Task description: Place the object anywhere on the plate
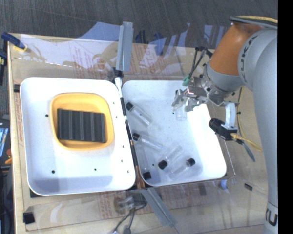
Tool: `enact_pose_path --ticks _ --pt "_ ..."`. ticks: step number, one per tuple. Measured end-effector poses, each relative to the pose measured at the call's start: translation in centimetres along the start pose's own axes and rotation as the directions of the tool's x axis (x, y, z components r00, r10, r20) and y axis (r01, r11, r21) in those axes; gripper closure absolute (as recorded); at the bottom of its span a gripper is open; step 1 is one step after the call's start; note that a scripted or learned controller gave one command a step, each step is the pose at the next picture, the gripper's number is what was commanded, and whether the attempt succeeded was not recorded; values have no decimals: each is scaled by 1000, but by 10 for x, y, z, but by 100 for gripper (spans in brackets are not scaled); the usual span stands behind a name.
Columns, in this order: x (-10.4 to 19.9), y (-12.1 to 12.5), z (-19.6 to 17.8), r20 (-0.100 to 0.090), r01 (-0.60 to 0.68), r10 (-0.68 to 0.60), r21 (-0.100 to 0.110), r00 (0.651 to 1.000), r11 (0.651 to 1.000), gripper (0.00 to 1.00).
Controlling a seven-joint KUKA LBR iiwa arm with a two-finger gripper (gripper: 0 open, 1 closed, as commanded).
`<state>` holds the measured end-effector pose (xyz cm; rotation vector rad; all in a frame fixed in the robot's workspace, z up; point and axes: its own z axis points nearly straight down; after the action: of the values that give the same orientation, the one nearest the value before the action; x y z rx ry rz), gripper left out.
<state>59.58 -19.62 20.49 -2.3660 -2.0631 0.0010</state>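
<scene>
Vials of clear plastic with black caps were scattered across the right bin (212, 155), one near its upper left (136, 114), one toward the middle (147, 141), and a loose cluster near the front edge (175, 161), presumably tipped in as a supply to be picked from. The plate (81, 101) (yellow-rimmed, with a dark ribbed centre) was set squarely in the left bin (39, 169), well apart from the vials, so that any transfer would have to cross the divider between the bins. The jaws (184, 101) were poised over the upper right part of the right bin, reached in from the right on the grey arm (256, 62). A pale, clear shape could be made out at their tips, possibly a vial, but whether it was gripped or merely lay beneath them could not be told, nor could their opening be judged. The carry to the plate was judged not yet done. The tabletop (63, 57) around the bins carried only clear sheeting.
</scene>
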Motion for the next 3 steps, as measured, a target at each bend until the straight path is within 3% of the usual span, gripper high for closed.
enact_pose_path --ticks 1,2,3 --pt "67 -7 -19 0 190 -190 4 982 982 100" --pt "134 15 -32 2 368 -368 -1 930 930 100" --pt "152 40 9 1 585 -585 1 811 811 100"
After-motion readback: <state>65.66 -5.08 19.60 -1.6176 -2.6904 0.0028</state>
